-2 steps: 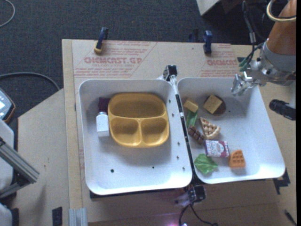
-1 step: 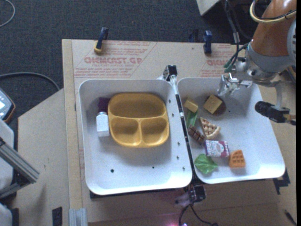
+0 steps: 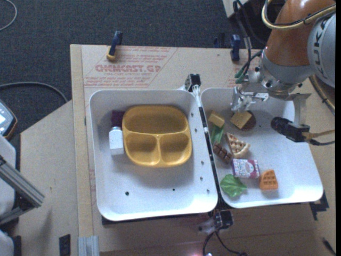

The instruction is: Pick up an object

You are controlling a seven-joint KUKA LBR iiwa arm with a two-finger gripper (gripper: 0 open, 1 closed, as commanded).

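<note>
Right now the gripper (image 3: pixel 244 103) hangs over the far part of the right-hand bin (image 3: pixel 303 164), its metal fingers (image 3: pixel 238 101) pointing down at a tan block (image 3: pixel 242 120) that sits on a small dark round piece. How wide the jaws stand cannot be told from this slanted view, since the wrist and its fittings crowd the fingertips, and nothing can be seen gripped between them. The tan block lies just below the jaws, toward the near side, close to the fingertips; whether they touch it cannot be made out.

Left of the jaws and slightly nearer lies a small yellow cube (image 3: pixel 216 120), with a green strip (image 3: pixel 217 136) just beyond it toward the near edge. Nearer still from the jaws come a waffle wedge (image 3: pixel 237 143) and a brown ridged piece (image 3: pixel 222 152) beside it. Further toward the near rim lie a pink carton (image 3: pixel 245 168), an orange waffle piece (image 3: pixel 269 180) to its right, and a green leaf (image 3: pixel 232 185) at the bin's near left corner. To the right of the jaws a black cylindrical fitting (image 3: pixel 287 128) juts out at the level of the tan block.

Well to the left of the jaws, across the divider, the left-hand bin (image 3: pixel 138 196) holds a yellow divided tray (image 3: pixel 156 135), with a small white bottle (image 3: pixel 116 140) touching its left side and a dark purple object (image 3: pixel 117 116) just behind the bottle.
</note>
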